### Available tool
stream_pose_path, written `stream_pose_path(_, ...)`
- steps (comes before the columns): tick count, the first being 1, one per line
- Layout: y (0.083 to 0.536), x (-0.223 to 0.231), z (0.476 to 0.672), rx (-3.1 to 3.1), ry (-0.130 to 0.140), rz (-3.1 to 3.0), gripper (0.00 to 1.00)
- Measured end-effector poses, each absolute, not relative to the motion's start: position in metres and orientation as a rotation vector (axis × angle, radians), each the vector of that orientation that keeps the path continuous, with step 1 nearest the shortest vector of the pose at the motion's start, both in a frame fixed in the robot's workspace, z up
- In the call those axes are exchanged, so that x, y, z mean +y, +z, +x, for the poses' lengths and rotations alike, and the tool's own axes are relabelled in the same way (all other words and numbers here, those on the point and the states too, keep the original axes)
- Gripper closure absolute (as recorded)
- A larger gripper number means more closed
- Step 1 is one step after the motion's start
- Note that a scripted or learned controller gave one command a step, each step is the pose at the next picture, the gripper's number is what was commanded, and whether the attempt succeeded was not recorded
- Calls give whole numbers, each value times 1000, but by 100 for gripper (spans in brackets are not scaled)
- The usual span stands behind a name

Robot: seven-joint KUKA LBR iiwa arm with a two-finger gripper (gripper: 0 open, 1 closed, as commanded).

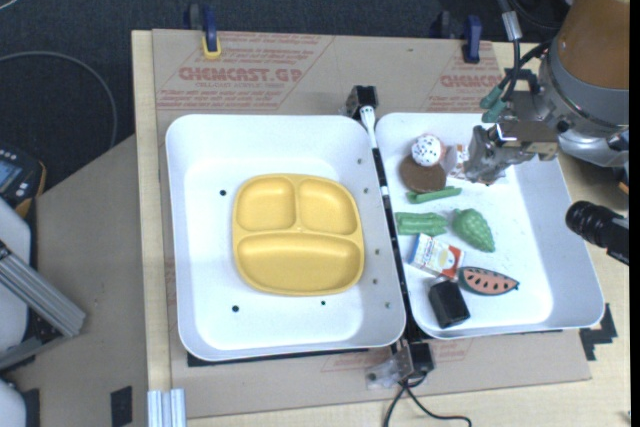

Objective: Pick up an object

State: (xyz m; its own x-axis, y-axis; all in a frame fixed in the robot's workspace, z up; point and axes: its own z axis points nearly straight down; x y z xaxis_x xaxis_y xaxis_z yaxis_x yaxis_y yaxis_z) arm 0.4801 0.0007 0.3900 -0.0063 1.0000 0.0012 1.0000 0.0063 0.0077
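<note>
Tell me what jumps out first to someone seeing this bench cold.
The yellow divided plate sits alone in the middle of the left bin. The right bin holds a crowded cluster of small toys, among them a watermelon slice near its front. The gripper hangs over that bin's back part, beside a white dotted ball.

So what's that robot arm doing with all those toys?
The robot arm's hand is low over the right bin, at the back of a pile of little toys. Nearby sit a brown toy with a white dotted ball on it, some green pieces, a watermelon slice and a black block. It is trying to pick one up, but nothing can be seen in its hand yet. The left bin has a yellow divided plate.
</note>
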Motion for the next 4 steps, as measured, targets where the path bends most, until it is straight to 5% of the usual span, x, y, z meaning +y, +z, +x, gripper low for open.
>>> stream_pose_path(1,466,-4,480,2217,13,2215,100)
stream_pose_path(4,493,-3,482,2218,10,2213,100)
